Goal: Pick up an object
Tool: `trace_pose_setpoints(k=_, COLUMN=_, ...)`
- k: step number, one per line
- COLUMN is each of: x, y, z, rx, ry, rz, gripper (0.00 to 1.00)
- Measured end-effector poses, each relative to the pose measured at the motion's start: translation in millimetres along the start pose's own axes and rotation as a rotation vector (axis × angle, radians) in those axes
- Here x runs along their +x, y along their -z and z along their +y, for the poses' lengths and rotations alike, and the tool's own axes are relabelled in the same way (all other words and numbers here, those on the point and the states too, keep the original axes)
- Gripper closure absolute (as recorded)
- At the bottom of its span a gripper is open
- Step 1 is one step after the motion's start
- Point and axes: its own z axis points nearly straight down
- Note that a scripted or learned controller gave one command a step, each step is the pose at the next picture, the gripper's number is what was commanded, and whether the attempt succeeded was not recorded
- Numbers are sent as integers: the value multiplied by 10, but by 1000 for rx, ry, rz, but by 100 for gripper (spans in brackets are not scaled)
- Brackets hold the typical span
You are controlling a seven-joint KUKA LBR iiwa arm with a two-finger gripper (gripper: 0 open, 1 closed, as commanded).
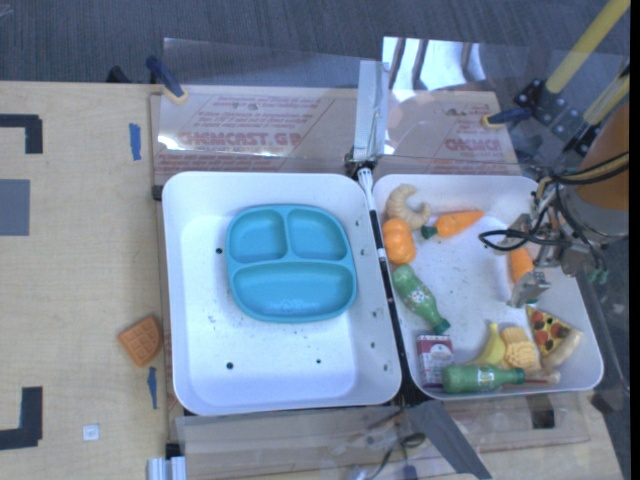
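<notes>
One fixed camera is mounted above the bench and angled down at a slant. Both white bins are framed side by side: the left bin (190, 298) at centre frame, the right bin (470, 258) at right of centre. The wooden bench top (70, 268) is seen along the left edge, dark floor across the top. The arm (600, 168) is cut off by the right edge. A medium distance is kept.

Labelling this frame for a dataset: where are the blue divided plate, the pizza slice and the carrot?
blue divided plate (290, 303): camera view, bare bottom compartment.
pizza slice (552, 334): camera view, topping face.
carrot (459, 223): camera view, orange body.
</notes>
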Motion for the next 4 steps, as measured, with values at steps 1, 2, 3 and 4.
trace_pose_setpoints(k=1, x=-321, y=-131, z=23, rx=-1, ry=-20, rz=2, gripper=0)
trace_pose_setpoints(k=2, x=-368, y=21, z=32, rx=2, ry=-18, rz=-14, gripper=100)
trace_pose_setpoints(k=3, x=-364, y=11, z=38, rx=1, ry=-17, rz=-12, gripper=0)
trace_pose_setpoints(k=4, x=-185, y=-129, z=22, rx=-2, ry=-65, rz=4, gripper=0)
